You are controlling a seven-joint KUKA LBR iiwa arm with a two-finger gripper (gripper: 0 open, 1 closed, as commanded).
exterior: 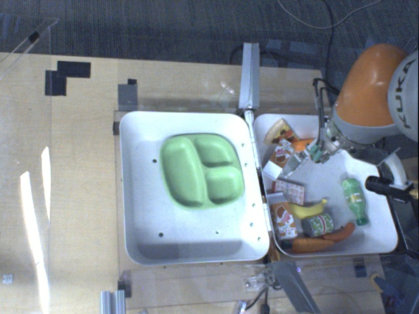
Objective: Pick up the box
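Note:
Several small printed boxes lie in the right bin (386,241). One with orange print (281,131) is at the far left corner, and a red and white one (283,153) sits just below it. A flat box (290,190) lies mid-left, with another (283,220) near the front left. My gripper (318,151) hangs low over the far middle of this bin, just right of the red and white box and next to a small orange item (300,144). Nothing shows as held.
A green divided plate (201,169) sits in the left bin (141,241). The right bin also holds a banana (308,209), a green can (318,225), a green bottle (354,200), and a carrot (313,244) with a red sausage (342,232) along the front wall.

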